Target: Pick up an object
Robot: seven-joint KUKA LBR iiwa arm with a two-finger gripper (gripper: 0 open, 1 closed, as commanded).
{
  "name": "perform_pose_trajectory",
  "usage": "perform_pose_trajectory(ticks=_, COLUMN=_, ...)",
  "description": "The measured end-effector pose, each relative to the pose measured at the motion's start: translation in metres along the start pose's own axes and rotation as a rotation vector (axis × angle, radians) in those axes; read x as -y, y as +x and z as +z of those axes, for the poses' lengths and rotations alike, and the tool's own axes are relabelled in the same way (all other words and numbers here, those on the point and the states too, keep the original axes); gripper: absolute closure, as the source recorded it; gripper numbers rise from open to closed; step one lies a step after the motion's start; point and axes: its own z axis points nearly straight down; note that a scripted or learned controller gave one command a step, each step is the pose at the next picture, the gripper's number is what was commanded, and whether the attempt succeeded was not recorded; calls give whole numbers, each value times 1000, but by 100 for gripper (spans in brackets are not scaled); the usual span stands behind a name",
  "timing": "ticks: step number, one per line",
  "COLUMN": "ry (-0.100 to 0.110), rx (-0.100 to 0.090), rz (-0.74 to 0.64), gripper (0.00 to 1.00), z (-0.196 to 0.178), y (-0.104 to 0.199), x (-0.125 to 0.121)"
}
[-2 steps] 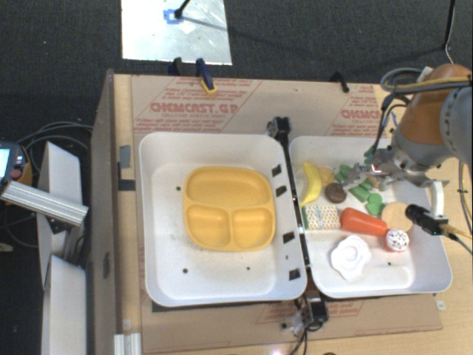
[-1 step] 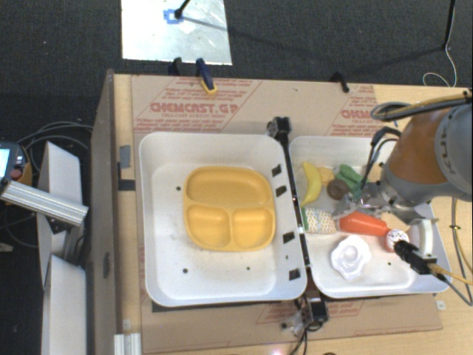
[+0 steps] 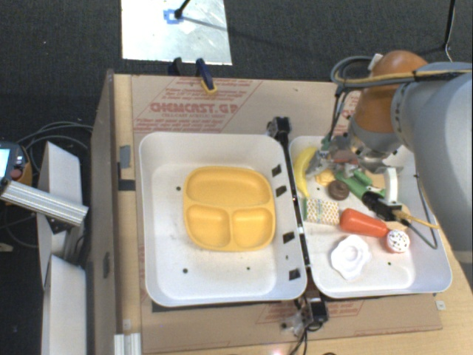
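Note:
The right bin holds several small toys. A yellow banana lies along its left wall. Beside it are a brown round piece, a green piece, a checkered pad, an orange carrot, a white fried egg and a small white ball with red dots. My gripper hangs low over the bin's far left part, just right of the banana and above the brown piece. The wrist hides what lies under it.
The left bin holds a yellow divided plate. A black divider with clips runs between the bins. The grey arm with its orange band covers the right bin's far right corner. Cardboard lies beneath both bins.

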Motion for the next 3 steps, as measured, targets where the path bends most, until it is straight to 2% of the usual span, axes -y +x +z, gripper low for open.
perform_pose_trajectory(ticks=1, ry=-3, rx=-1, rz=6, gripper=100, z=-10, y=-3, x=2)
perform_pose_trajectory(ticks=2, ry=-2, rx=-1, rz=6, gripper=0, z=-10, y=-3, x=2)
perform_pose_trajectory(ticks=3, ry=-9, rx=-2, rz=10, gripper=0, z=6, y=-19, x=8)
